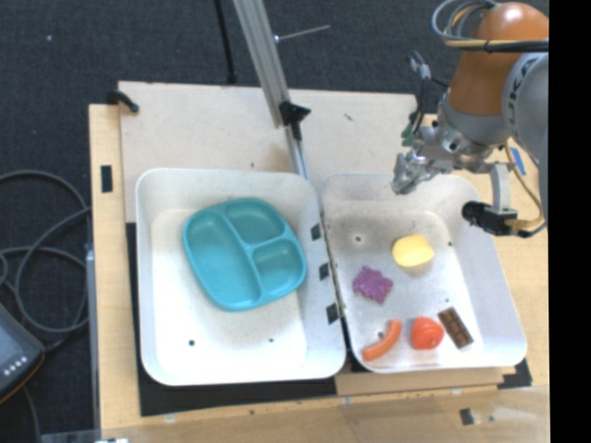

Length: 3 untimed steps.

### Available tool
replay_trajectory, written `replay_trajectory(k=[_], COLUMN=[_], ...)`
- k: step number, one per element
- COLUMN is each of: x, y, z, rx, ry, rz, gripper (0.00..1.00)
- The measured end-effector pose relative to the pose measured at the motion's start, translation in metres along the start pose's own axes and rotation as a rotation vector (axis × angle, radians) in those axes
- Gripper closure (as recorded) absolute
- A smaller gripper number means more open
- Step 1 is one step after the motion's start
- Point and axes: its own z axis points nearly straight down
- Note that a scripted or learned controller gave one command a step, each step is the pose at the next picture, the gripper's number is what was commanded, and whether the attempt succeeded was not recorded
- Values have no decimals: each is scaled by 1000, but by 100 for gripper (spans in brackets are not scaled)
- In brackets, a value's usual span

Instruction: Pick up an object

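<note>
Food pieces crowd the near edge of the right bin [480, 275]: an orange carrot-like piece [383, 340] lies in the near-left corner, a red tomato-like ball [426, 333] sits just beside it, and a brown bar [455, 328] lies toward the near-right corner, close to the ball. My guess is that they have slid down the bin's sloped floor and gathered against its wall. A little farther in, a purple lump [373, 284] rests left of the bin's middle, and beyond it a yellow lemon-like piece [413, 251] sits nearer the centre, apart from the others. That gives 5 candidates for the pick, all in this 1 bin; the yellow piece lies closest to the arm and has free floor around it, so it looks the easiest target.

Left of them, the left bin [166, 340] carries a teal divided plate [244, 253] with 3 compartments, set toward its far half and turned at an angle.

Farthest back, the gripper [406, 175] hangs over the far edge of the right bin, apart from every object, with nothing visibly held. Its tip is small, dark and seen end-on, so whether it is spread or closed I cannot tell. What each food piece truly is stays uncertain at this size
</note>
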Motion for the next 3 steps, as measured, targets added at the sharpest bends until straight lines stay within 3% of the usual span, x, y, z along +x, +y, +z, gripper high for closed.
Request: replay_trajectory(k=[3], x=[152], y=[-25], z=[-39], rx=[1], ry=[1], rz=[-1], gripper=[100])
